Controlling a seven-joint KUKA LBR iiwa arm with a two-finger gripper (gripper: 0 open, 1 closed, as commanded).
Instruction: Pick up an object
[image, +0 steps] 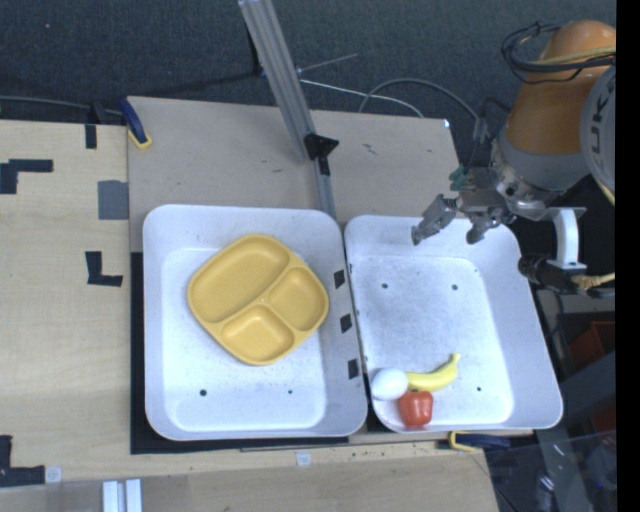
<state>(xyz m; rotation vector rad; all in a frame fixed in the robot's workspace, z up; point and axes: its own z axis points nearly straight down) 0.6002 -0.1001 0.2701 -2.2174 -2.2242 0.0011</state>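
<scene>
A yellow banana (437, 375), a white egg-like ball (389, 383) and a red pepper-like toy (416, 408) lie bunched at the near left corner of the right bin (500, 300). My gripper (450, 229) hangs over the far edge of that bin, well away from those objects. Its two fingers are spread apart with nothing between them.
A yellow three-compartment plate (258, 298) lies in the left bin (170, 330). A slanted metal pole (290, 90) crosses the bench behind the bins. The arm's orange and grey body (560, 90) stands at the upper right.
</scene>
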